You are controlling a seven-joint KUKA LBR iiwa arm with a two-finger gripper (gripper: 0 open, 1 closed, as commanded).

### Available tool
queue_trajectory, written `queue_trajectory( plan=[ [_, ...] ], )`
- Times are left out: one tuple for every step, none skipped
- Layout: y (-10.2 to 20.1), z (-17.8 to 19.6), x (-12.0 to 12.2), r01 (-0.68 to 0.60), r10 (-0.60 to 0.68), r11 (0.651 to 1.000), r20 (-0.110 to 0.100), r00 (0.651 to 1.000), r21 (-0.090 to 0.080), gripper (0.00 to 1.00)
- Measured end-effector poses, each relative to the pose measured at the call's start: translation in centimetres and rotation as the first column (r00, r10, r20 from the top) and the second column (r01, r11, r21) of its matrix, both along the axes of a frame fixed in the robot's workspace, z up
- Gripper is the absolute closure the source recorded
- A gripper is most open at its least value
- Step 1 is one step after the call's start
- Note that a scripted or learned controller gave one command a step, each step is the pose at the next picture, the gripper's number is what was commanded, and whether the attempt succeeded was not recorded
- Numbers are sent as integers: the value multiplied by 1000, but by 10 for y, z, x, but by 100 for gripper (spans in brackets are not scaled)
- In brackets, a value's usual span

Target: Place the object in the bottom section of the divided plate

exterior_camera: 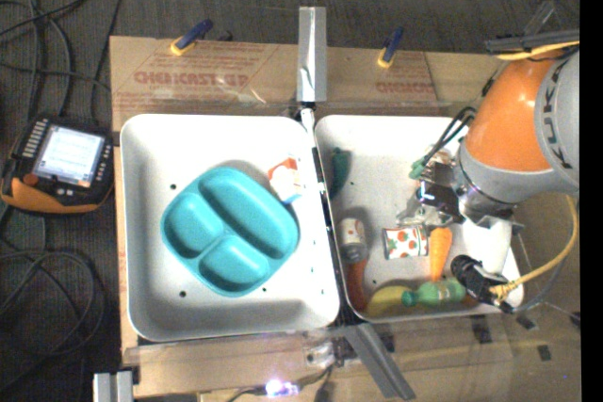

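1. Teal plastic marks the divided plate [230, 229], which lies in the left bin [141, 202], turned at a slant; its smallest section points toward the lower edge of the view.
2. A small white and red object [285, 180] rests just beside the plate's upper right rim, touching or nearly touching it, on the bin floor and not in any section.
3. The right bin [377, 141] holds the clutter: a dark green item [337, 167] near the upper left corner, a grey can [352, 238] by the left wall, a white carton printed with red fruit [406, 243], an orange carrot [439, 253], a green bottle [435, 295] and a yellow banana-like piece [384, 299] along the lower wall.
4. The gripper [431, 202] hangs over the right bin, below the grey and orange arm [518, 122], just above the carton and the carrot.
5. Its fingers are lost in dark hardware and glare, so whether they are spread or closed cannot be told; nothing can be made out between them.
6. The carton lies just below and left of the gripper, the carrot just below it; the plate sits well apart, across the wall between the bins.
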State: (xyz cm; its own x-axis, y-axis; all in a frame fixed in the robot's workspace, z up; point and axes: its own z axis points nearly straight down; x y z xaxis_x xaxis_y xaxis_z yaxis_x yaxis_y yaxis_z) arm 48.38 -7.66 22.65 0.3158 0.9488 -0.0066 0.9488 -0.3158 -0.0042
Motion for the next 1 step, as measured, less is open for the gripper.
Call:
queue_trajectory(
  plan=[
    [47,-19,43,61,-61,998,-2,998,3,100]
  ],
)
